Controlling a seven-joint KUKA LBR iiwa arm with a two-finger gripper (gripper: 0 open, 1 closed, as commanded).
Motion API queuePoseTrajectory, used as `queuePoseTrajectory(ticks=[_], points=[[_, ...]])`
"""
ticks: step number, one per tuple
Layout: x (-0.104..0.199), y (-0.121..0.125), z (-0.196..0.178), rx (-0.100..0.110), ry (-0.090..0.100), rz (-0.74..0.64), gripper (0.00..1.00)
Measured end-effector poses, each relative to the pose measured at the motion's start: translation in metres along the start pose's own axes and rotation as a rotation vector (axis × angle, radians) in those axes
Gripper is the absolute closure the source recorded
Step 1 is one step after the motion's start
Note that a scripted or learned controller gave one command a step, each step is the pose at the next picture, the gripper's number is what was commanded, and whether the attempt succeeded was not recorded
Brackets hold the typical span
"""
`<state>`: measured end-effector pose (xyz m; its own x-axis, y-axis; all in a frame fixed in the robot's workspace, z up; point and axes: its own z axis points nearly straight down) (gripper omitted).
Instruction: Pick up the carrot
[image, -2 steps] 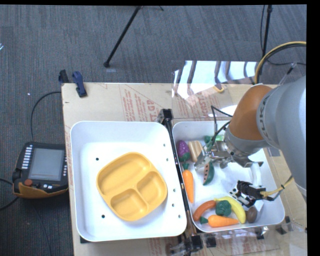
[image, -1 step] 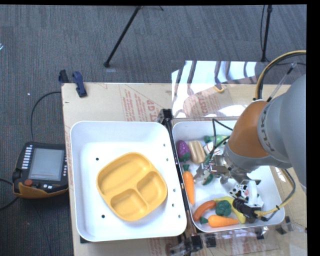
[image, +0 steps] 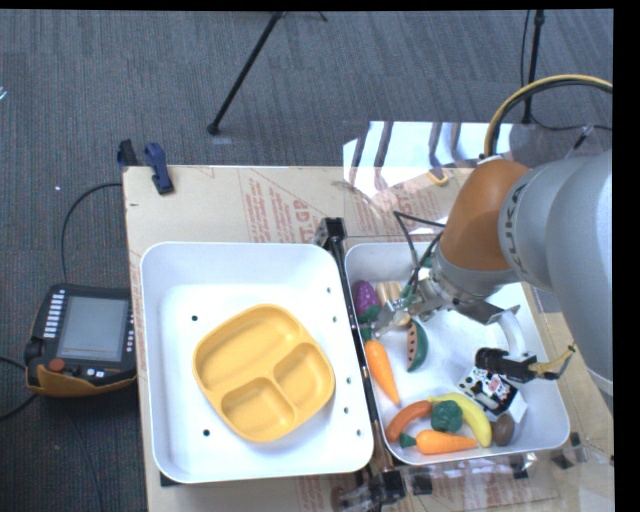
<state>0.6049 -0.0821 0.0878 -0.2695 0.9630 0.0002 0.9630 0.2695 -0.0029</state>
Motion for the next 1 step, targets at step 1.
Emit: queuePoseTrajectory(ticks=[1], points=[[-0.0490, 0.0091, 0.0070, 0.043, 0.011, 0.272, 0.00]])
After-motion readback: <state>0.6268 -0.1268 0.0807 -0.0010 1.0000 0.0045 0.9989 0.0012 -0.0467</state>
